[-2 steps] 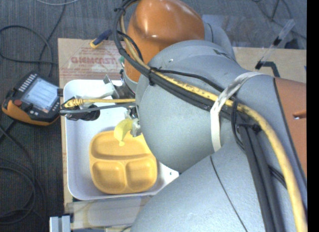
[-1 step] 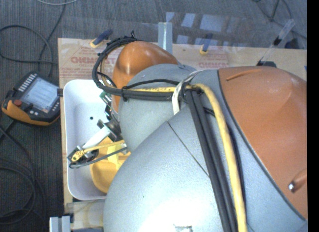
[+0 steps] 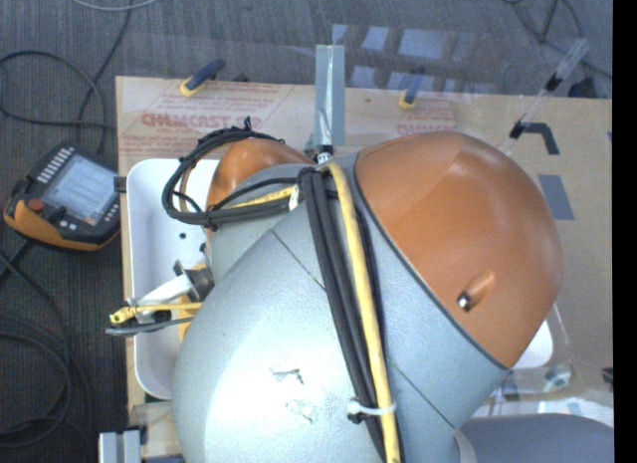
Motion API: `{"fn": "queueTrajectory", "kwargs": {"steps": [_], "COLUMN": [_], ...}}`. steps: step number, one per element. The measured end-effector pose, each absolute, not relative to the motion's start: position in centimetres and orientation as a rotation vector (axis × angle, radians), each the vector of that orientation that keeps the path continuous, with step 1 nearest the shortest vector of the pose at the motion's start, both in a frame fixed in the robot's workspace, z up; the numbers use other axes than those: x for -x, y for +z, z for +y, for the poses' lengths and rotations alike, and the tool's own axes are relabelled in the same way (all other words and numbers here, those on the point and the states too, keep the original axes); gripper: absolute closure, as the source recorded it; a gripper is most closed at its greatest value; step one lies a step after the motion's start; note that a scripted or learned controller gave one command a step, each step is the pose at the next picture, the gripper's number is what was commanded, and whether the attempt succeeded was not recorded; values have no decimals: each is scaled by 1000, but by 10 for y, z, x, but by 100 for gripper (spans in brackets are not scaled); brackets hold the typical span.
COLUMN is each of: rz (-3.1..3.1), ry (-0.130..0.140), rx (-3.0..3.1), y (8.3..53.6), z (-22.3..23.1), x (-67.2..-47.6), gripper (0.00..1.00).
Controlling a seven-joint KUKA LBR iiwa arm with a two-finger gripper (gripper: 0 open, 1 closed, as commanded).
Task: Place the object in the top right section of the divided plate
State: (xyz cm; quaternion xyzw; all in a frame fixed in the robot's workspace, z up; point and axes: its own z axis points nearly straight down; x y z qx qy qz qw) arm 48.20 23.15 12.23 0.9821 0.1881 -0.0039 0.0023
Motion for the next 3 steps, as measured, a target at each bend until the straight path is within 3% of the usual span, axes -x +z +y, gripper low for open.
{"fn": "queueTrajectory", "kwargs": {"steps": [1, 2, 3], "rz": [321, 327, 404], "ry": [43, 40, -7], "rx": [-3143, -3130, -3110], "y": [112, 94, 280], "z": [234, 235, 233], "x": [-494, -492, -493], "gripper": [100, 0, 0]}}
